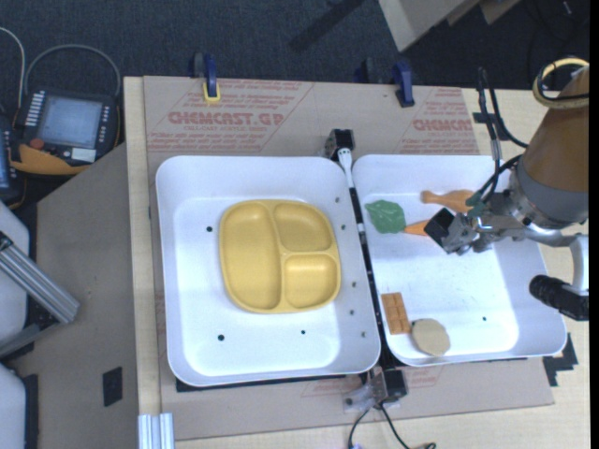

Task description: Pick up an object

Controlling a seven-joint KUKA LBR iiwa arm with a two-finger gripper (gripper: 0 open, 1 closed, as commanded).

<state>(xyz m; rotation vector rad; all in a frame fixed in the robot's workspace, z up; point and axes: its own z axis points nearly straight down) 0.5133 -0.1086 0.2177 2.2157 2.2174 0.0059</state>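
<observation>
Reaching in from the right, the claw [453, 234] hovers low over the right bin [487, 330]; how far it is open cannot be told. Beside its tip an orange carrot [415, 228], perhaps with green leaves [386, 216], lies lengthwise left to right, leaves leftward

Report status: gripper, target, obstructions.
Gripper low in right bin, fingers unclear. Beside the toy carrot; no grasp visible. Wooden piece close behind.
</observation>
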